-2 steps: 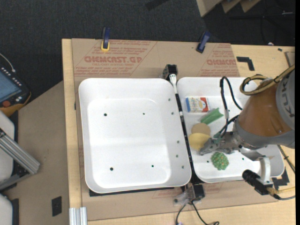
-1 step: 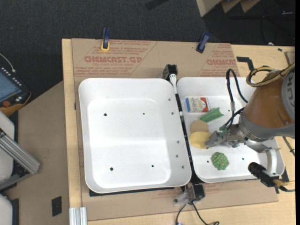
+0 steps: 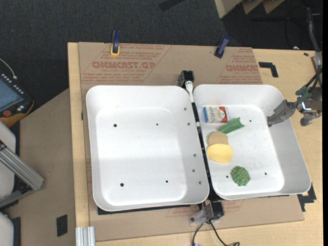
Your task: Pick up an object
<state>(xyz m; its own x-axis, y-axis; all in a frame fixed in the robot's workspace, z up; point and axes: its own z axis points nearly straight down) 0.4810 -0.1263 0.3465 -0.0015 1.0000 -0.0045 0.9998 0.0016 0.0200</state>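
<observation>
Underneath, cardboard sheet (image 3: 154, 63) (dark carpet (image 3: 61, 9))

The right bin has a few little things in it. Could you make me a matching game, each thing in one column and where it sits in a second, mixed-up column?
Things:
1. small carton
2. green stick
3. yellow lump
4. green bumpy ball

Places in the right bin:
A. nearest the bin's front edge
B. nearest the bin's back edge, close to the divider
C. mid-bin by the divider, just in front of a tan piece
D. lying slantwise just in front of the carton

Pairs: 1-B, 2-D, 3-C, 4-A
</observation>
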